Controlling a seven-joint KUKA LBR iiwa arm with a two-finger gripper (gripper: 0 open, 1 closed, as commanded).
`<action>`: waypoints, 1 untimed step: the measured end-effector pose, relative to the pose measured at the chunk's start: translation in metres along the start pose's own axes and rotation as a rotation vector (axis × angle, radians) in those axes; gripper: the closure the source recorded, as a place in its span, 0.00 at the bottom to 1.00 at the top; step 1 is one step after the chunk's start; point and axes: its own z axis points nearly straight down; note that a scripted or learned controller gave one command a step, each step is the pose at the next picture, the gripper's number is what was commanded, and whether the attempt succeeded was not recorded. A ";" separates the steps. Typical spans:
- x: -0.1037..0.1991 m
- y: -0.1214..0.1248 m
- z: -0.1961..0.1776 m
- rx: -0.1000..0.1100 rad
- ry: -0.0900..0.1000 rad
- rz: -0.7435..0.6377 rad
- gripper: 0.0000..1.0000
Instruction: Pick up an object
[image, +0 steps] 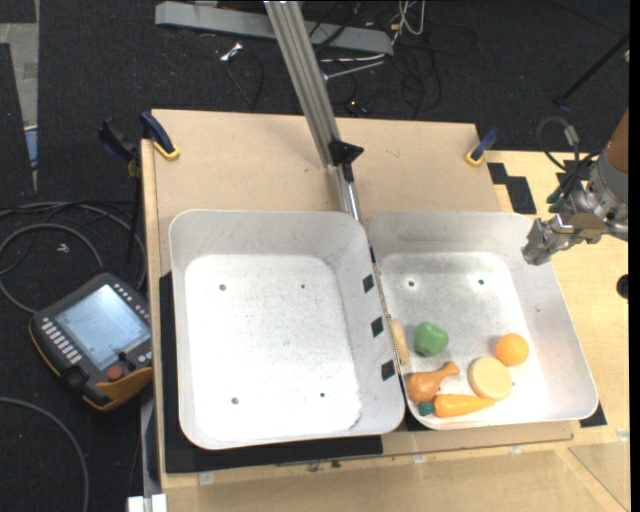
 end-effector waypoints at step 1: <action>0.061 0.011 -0.004 0.004 0.004 -0.006 1.00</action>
